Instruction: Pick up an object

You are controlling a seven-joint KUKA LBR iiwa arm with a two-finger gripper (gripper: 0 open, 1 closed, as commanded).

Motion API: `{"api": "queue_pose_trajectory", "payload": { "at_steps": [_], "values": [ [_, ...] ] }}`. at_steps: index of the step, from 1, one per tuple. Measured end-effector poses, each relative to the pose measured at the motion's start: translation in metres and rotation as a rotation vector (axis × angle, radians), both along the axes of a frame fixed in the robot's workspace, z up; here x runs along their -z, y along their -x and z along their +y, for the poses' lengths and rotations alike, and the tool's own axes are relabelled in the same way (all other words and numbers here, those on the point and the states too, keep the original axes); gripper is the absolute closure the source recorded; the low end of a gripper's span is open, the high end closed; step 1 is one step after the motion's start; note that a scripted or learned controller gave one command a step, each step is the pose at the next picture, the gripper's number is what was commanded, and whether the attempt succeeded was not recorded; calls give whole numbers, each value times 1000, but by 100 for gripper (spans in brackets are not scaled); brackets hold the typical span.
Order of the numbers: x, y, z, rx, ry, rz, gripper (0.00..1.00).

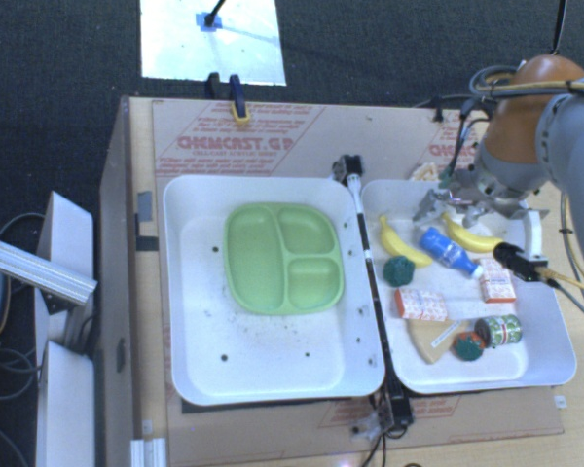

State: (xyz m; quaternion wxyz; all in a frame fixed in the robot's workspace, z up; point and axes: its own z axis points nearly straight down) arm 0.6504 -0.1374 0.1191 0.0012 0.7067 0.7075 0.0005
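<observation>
Jaws (455,205) above the right bin (555,358), grip state unclear, partly masking one banana (472,238).

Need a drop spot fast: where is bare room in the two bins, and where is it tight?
Left bin: bare floor all around the green divided plate, widest below it and along its left wall. Right bin is crowded: bananas, blue bottle, cartons and can sit close together under the gripper; only its lower right corner looks free.

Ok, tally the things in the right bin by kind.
Bananas: 2
Bottle: 1
Boxes: 2
Can: 1
Green balls: 2
Wedge: 1
Total: 9
</observation>
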Motion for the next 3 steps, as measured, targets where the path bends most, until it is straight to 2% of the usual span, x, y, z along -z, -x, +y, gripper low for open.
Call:
{"api": "queue_pose_trajectory", "payload": {
  "at_steps": [1, 2, 3],
  "values": [
    [33, 25, 45, 0, 4, -2, 0],
    [35, 83, 27, 0, 0, 2, 0],
    [24, 82, 27, -1, -1, 0, 100]
  ]
}}
